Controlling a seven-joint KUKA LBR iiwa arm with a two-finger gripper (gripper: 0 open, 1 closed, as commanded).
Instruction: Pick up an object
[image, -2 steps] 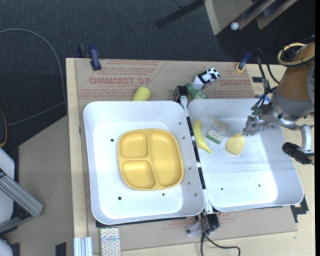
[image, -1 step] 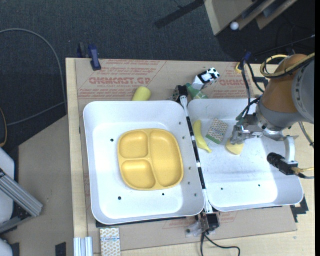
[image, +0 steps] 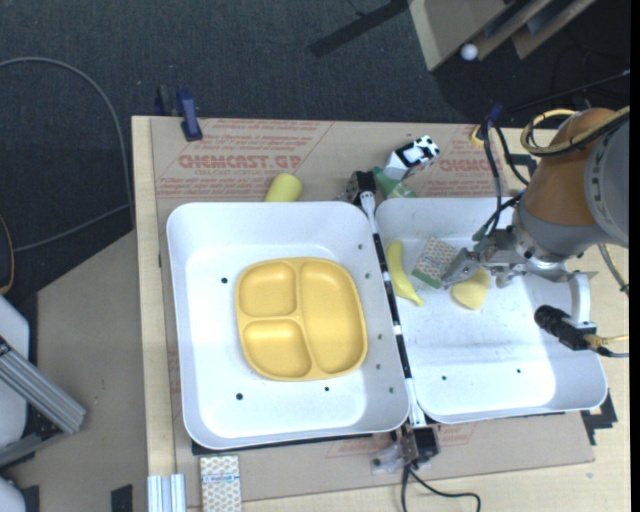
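Camera view: the gripper (image: 470, 268) hovers in the right bin (image: 500, 390), fingers spread, just above a pale yellow lump (image: 470, 293). It looks light, smooth and rounded; gripping across its middle seems safest.

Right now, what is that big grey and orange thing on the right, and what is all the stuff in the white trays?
That is a robot arm. The camera sits above the bench and looks down at a slant, so you see everything from the top. The arm reaches in from the right, and its pincer is low over the right bin. In that bin lie a banana, a pale yellow lump and a small speckled packet. The pincer is right beside the lump and packet, but I cannot tell whether it has hold of anything. The left bin holds a yellow plate with three sections. Behind the bins on the bench are a small yellow thing and a black-and-white toy.
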